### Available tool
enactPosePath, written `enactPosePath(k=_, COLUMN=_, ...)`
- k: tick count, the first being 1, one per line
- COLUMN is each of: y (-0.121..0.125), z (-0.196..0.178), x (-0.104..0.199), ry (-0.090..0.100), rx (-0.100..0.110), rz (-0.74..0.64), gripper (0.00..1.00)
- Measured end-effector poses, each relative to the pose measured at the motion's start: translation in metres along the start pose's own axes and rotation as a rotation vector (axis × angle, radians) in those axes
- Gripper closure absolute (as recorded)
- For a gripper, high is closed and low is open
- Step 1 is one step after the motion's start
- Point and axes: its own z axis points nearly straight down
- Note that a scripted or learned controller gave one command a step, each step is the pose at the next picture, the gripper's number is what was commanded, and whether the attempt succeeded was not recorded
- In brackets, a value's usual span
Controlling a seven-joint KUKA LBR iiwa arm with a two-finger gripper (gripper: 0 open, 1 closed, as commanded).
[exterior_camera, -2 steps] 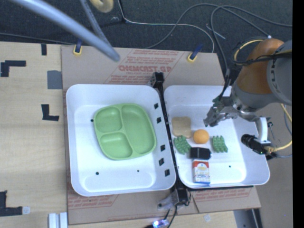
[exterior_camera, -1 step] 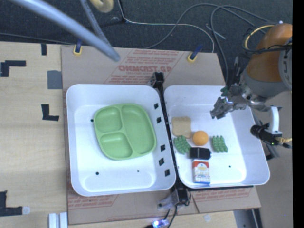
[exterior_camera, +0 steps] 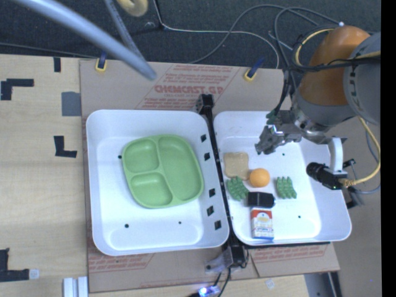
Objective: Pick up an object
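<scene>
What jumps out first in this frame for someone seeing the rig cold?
Probably the green divided plate, lying alone in the left bin. Next, the arm's orange band at upper right, with the gripper hanging over the back of the right bin. Below it sits a tight cluster of small items: an orange ball, a tan block, two green pieces, a black item and a small carton.

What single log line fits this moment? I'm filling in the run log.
stage: approach | pincer: above right white bin, holding nothing | nearest: tan square block | round orange ball: untouched
</scene>
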Motion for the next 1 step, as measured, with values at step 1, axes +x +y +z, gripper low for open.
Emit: enactPosePath(k=1, y=-0.0067, z=-0.0100, x=0.0535, ry=0.000, rx=0.001, rz=0.000, gripper=1.00)
